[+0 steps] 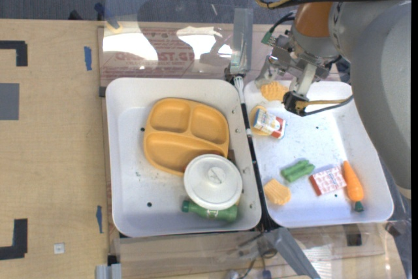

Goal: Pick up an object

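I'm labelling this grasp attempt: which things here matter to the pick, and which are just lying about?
In play:
two-finger gripper
yellow waffle-like piece beneath it
small white and red carton

Lying about:
orange divided plate
white round lid
green bottle
green pod
red packet
orange carrot

Your pincer (285, 89) hangs over the far end of the right bin (375, 202), just beside a waffle piece (273, 91); its finger state is unclear. That bin also holds a small carton (268, 122), green pod (298, 170), red packet (328, 180), carrot (353, 183) and second waffle (277, 192). Your left bin (124, 160) carries an orange divided plate (186, 134), white lidded bowl (213, 181) and green bottle (210, 210).
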You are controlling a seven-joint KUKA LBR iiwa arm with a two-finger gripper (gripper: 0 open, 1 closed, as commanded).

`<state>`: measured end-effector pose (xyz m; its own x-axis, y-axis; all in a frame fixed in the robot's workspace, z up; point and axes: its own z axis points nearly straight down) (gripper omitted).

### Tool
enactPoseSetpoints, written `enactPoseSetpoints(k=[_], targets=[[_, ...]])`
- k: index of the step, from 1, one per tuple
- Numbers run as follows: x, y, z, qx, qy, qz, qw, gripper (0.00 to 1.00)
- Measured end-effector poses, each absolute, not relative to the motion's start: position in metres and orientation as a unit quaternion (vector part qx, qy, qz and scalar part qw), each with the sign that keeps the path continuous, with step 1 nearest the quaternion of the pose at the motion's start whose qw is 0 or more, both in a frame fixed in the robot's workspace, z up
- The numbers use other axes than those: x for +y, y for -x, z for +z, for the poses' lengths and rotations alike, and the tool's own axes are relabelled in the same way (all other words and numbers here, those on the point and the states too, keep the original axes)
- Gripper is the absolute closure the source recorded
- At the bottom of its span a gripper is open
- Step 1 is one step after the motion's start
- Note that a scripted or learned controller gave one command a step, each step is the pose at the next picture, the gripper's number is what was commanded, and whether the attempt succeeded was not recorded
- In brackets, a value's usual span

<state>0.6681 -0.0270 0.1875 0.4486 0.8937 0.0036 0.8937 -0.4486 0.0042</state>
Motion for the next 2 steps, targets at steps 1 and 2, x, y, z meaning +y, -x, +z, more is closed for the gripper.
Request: enactPoseSetpoints(k=[1,2], targets=[[-0.028,-0.668,0.196,0.525,-0.851,0.0008,0.001,1.0],[-0.027,-0.668,0.206,0.527,-0.85,0.0011,0.002,1.0]])
